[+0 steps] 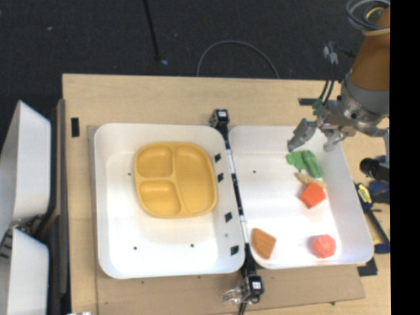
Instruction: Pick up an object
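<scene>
Wooden bench (79,104) carries two white bins; a yellow divided plate (175,179) is parked in the left one, pick targets are grouped in the right bin (262,156). Gripper (317,136) is seen spread open, nothing grasped. Green object (304,161) lies just at its 6 o'clock, orange block (312,195) beyond.

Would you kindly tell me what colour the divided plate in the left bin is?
The divided plate is yellow, seen clearly in the camera view.
</scene>
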### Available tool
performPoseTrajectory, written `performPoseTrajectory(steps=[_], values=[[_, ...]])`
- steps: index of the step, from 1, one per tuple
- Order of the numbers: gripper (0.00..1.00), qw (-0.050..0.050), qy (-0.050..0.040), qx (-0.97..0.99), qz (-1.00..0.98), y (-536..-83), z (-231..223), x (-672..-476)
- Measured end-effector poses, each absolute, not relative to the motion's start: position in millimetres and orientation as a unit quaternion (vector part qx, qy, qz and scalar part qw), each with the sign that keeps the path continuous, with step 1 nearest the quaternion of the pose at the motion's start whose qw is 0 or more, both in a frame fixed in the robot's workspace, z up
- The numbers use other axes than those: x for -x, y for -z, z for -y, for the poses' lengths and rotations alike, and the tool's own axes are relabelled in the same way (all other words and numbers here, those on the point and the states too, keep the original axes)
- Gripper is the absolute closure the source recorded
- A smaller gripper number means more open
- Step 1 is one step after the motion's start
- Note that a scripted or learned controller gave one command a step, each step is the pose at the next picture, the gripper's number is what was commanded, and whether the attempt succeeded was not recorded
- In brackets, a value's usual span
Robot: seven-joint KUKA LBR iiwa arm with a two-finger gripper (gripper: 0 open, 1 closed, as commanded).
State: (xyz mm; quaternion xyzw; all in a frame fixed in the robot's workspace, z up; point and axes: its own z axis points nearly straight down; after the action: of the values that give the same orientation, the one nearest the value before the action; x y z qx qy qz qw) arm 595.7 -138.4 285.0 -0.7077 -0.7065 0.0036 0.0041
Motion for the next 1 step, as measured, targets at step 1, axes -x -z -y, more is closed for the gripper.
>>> performPoseTrajectory(steps=[1], values=[[0.0, 0.0, 0.0005, 0.707, 0.707, -292.2, 137.9, -597.4]])
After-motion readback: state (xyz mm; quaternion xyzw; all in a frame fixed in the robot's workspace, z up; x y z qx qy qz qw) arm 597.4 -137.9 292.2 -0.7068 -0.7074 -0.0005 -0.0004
